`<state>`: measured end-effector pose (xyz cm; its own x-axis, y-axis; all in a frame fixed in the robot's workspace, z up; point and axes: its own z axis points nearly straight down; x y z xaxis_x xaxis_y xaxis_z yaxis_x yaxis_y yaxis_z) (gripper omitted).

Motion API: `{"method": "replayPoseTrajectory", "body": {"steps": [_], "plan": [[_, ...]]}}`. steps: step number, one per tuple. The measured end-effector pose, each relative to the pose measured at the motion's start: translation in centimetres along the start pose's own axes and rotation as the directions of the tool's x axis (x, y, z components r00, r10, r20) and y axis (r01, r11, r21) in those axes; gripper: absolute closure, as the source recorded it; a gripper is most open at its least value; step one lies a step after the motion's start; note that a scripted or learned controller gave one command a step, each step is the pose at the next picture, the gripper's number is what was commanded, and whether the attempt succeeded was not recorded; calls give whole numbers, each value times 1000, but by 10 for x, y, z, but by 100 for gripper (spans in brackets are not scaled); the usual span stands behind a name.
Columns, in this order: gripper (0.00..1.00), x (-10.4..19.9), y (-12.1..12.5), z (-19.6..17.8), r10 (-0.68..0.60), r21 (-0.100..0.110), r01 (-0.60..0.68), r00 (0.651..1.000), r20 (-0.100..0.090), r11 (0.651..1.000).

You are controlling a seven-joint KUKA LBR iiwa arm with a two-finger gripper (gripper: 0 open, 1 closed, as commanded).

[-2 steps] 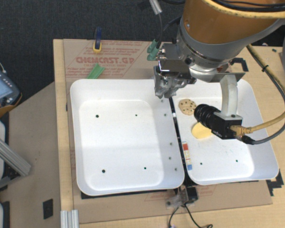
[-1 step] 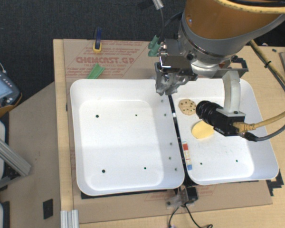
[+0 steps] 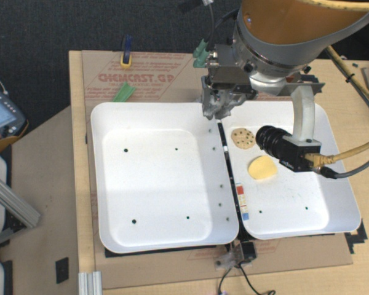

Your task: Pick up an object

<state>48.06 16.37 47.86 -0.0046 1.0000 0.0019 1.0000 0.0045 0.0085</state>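
A round tan cookie (image 3: 242, 137) with dark chips lies in the right bin (image 3: 307, 217), near its far left corner. A pale yellow rounded object (image 3: 262, 168) rests a little nearer and to the right of it. My gripper (image 3: 214, 112) hangs over the far end of the ridge where the two bins meet, just left of the cookie. Nothing is visible between its tips.
The left bin (image 3: 154, 177) holds no objects. A black camera unit (image 3: 287, 149) with a yellow cable juts over the right bin next to the yellow object. A small red and blue label (image 3: 242, 203) lies by the divider. A green strip (image 3: 123, 92) and a blue-yellow clamp (image 3: 126, 53) sit on the cardboard behind.
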Motion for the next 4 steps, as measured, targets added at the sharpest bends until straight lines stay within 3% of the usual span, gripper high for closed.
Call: {"method": "replayPoseTrajectory", "body": {"steps": [1,2,3,4], "plan": [[100,1,1,-10,-1,-3,1,1000,0,1000],[100,44,70,-58,1,-1,-1,1000,-1,1000],[100,61,91,112,5,25,-5,1000,8,1000],[100,45,86,-56,4,-12,-4,1000,-5,1000]]}}
